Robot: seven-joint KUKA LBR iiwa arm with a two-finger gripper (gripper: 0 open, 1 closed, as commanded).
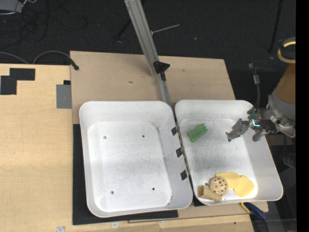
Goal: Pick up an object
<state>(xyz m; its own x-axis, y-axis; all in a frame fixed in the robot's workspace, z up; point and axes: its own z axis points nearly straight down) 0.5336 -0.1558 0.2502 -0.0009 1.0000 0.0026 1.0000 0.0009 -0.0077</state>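
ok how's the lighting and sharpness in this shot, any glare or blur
Camera view: the two white bins are brightly lit and slightly washed out, with no hard glare; the floor behind is almost black. The green object and yellow pieces are soft but readable; the gripper at the right is dim and blurred, its detail hard to make out.

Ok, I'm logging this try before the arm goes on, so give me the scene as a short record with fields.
bins: left bin and right bin, side by side
green block: in the right bin, far-left part
yellow pieces: right bin, near corner
brown speckled item: touching the yellow pieces
gripper: above the right bin, right of the green block, nothing seen between its fingers
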